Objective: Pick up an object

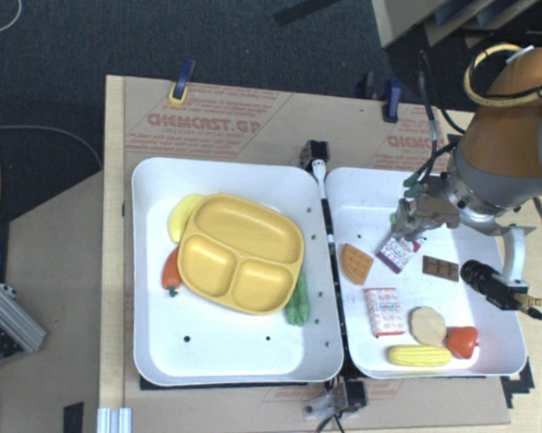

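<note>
Gripper (407,232) crowded by purple packet (396,254), cracker (356,263).

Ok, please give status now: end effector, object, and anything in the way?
End effector low in right bin, over purple packet. Grasp not confirmed. Chocolate bar and cracker near, not touching it.

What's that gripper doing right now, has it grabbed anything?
Gripper: over the right bin, right at a small purple packet; whether it is open, shut or holding cannot be told.
</note>
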